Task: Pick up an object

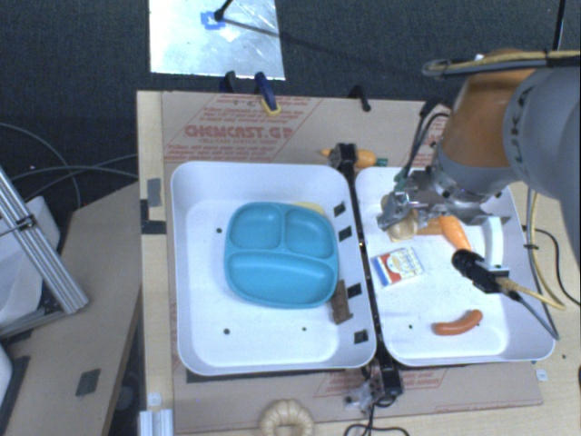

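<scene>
Directly beneath the end effector [400, 213], finger state undeterminable, lies a tan object [402, 229] in the right bin [517, 339], orange carrot [456, 232] beside it: approach step, descent and closing judged next.

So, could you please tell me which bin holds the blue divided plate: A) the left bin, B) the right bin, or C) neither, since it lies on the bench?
A: the blue divided plate lies flat inside the left bin.
</scene>
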Robot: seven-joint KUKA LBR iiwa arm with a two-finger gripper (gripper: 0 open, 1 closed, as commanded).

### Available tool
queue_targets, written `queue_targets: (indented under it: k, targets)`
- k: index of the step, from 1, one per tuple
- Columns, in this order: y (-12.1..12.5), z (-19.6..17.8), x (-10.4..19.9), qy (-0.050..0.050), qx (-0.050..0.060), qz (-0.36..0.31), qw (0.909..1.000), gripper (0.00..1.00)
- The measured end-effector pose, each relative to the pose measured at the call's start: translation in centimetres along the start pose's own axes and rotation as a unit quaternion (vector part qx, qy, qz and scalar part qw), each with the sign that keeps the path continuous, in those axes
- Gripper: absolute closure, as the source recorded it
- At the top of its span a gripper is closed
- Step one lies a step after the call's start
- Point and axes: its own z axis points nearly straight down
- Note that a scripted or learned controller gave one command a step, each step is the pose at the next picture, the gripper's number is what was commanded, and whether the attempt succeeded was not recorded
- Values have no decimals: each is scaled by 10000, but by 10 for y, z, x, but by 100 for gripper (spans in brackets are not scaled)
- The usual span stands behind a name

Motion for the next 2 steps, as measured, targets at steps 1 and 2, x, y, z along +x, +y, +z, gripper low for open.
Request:
queue_targets:
  k: [1,2]
  targets:
    - [43,-19,33,0,-14,3,10000,100]
    - [81,-8,72,-3,-4,8,10000,100]
